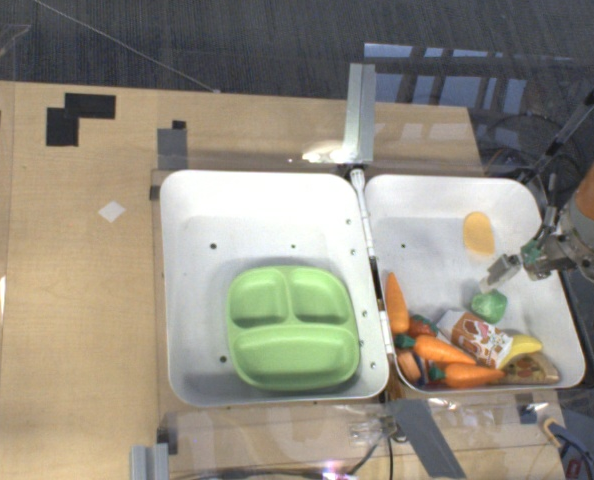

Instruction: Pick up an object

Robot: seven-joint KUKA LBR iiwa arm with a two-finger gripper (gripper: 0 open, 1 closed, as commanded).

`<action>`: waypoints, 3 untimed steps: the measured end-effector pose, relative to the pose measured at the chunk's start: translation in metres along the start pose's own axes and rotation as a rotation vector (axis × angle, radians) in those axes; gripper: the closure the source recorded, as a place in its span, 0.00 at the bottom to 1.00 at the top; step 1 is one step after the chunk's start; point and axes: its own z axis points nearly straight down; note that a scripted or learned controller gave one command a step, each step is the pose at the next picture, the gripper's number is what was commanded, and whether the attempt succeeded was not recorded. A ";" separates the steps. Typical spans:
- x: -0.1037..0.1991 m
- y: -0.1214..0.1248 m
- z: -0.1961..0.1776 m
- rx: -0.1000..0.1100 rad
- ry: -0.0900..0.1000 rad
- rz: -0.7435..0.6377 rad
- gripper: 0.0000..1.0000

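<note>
the end effector [499,280] hangs by the right bin's [427,203] right edge, just above a green block [490,306]; grip state unclear.

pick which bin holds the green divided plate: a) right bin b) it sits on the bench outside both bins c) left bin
c, the green divided plate lies flat in the left bin, while the right bin holds the toy carrots and other small items.
</note>
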 end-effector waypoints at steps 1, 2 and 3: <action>0.056 0.048 0.055 0.000 0.001 0.075 0.00; -0.002 0.003 0.046 -0.001 -0.001 0.123 0.00; -0.005 0.005 0.078 -0.002 0.000 0.100 0.00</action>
